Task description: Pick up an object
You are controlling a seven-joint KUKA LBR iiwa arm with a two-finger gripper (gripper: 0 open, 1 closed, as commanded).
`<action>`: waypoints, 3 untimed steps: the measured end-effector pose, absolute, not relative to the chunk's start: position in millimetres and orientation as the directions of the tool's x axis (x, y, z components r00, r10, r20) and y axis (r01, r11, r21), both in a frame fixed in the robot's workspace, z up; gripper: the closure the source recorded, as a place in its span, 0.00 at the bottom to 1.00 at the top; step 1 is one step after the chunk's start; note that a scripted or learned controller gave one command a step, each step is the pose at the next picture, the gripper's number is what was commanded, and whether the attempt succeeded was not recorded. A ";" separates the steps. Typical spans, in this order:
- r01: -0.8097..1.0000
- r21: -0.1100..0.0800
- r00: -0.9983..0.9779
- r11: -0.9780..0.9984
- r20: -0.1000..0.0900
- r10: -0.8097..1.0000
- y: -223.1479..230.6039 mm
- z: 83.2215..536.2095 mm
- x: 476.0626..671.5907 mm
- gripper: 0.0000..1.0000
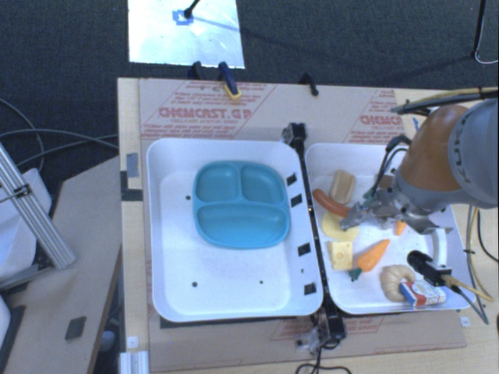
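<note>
I'm watching the gripper [360, 211] hanging low over the right bin [366, 151], near the middle of its left half, and I can't tell from up here how far its fingers are spread or whether anything is between them, so I'm not calling a grasp. It's sitting over a tight cluster: the sausage [331, 204] lying along the bin's left wall, the tan bread piece [342, 185] just behind it, a pale yellow slice [337, 226] partly under the tool, and the cheese cube [341, 254] toward the near edge. The carrot [373, 254] is lying just right of the cheese, and a croissant [394, 277] is crowding the near right corner beside a small carton [425, 292]. My worry is that crowding: a close could be catching two pieces at once, or nudging the sausage against the wall. The flat slice (thin, hugging the floor) looks likely to slip. The left bin [171, 287] is carrying a blue divided plate [240, 206], well apart from all this.
</note>
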State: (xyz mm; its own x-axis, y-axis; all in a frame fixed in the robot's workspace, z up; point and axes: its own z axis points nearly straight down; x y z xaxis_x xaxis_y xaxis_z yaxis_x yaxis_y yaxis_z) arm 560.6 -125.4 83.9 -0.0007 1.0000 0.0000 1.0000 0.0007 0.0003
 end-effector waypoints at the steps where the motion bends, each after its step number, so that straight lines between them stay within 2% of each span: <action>1: 1.000 0.005 -0.001 0.001 0.000 1.000 -125.6 96.5 562.2 1.00; 2: 1.000 0.006 -0.004 0.004 -0.001 1.000 -122.3 159.8 561.4 1.00; 3: 1.000 0.006 -0.005 0.005 -0.001 1.000 -118.3 204.2 565.0 1.00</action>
